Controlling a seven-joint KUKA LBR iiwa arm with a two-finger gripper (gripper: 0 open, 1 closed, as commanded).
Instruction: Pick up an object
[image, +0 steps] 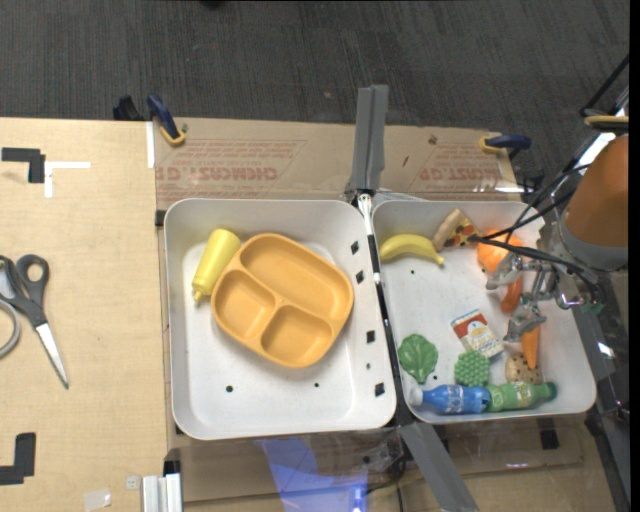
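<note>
Over the right bin, near its right wall, the gripper is seen low among the toys; whether anything is gripped cannot be told. Approach is judged the step in hand. An orange carrot lies just below it. Room is tight: the wall and crowded toys flank it.

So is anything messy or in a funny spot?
A little. The yellow bottle lies tipped over against the orange divided plate in the left bin. In the right bin, the blue bottle and green bottle also lie on their sides along the near wall. Nothing looks spilled or broken.
</note>
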